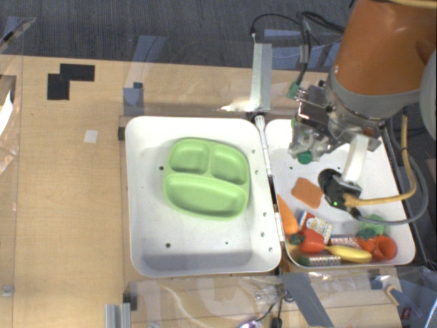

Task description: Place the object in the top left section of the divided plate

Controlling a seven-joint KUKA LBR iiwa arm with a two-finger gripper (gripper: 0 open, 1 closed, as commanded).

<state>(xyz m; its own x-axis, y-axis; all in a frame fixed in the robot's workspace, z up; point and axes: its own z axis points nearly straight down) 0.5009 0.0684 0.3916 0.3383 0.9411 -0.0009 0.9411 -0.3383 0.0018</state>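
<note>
We judge the orange block [306,193] light and stiff, best pinched across its flats; the claw [305,150] at its twelve o'clock, state untellable.

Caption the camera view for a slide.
Arm's gripper hovers over the right bin of toy food; green divided plate waits in the left bin.

Light green three-section plastic divided plate [205,178] sits in a plain white shallow bin [147,251]. Right of that plate: an orange flat block [306,193], yellow toy banana [349,253], orange toy carrot [287,216].
</note>
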